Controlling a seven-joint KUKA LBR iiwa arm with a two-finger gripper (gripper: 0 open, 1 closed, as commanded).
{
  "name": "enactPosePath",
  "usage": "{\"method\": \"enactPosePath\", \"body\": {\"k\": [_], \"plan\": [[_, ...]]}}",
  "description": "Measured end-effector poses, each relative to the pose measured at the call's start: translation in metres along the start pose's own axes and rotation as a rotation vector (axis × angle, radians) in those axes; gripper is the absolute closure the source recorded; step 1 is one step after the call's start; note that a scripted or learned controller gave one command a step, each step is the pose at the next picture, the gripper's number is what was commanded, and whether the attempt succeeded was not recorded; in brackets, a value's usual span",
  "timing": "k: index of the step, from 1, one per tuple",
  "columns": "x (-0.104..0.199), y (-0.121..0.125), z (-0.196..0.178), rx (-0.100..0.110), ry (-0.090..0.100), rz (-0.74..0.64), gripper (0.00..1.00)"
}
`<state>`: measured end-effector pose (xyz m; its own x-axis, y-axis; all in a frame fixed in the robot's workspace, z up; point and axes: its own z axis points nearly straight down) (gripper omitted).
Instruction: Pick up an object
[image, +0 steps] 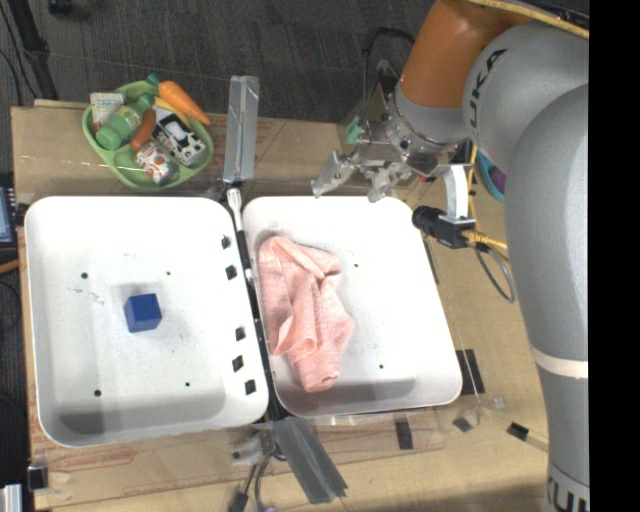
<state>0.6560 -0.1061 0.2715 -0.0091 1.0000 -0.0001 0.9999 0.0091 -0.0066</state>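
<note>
The arm (530, 200) fills the 3 o'clock side, a grey bulk with its orange band (445, 55) at 1 o'clock, bent over so the wrist points toward the middle of the table (300, 150); the pincer (362, 180) hangs above the far rim of the right bin (420, 300), at about 12 o'clock from that bin's centre; its fingers look splayed apart and nothing sits between them, so I judge it released and holding nothing.

The two bins lie side by side; the left bin (60, 300) sits at 9 o'clock, the right one near centre; a pink cloth (305, 310) lies crumpled in the right bin, hard against its left wall, its long axis running roughly 12 to 6 o'clock; from the pincer it lies toward 7 o'clock, near, and it is plainly the closest thing to take; a reach there would need a short move inward and a descent, and soft folds may slip from a shallow pinch.

A green bowl (145, 135) of toy food rests on the table at 10 o'clock, outside the bins; a blue cube (143, 312) sits alone in the left bin, well apart from the pincer, toward 8 o'clock of it, across the divide between bins.
</note>
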Motion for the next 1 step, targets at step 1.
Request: {"method": "enactPosePath", "body": {"k": [1], "plan": [[-0.0076,-0.0507,0.1277,0.0,0.0,-0.214,0.0]]}}
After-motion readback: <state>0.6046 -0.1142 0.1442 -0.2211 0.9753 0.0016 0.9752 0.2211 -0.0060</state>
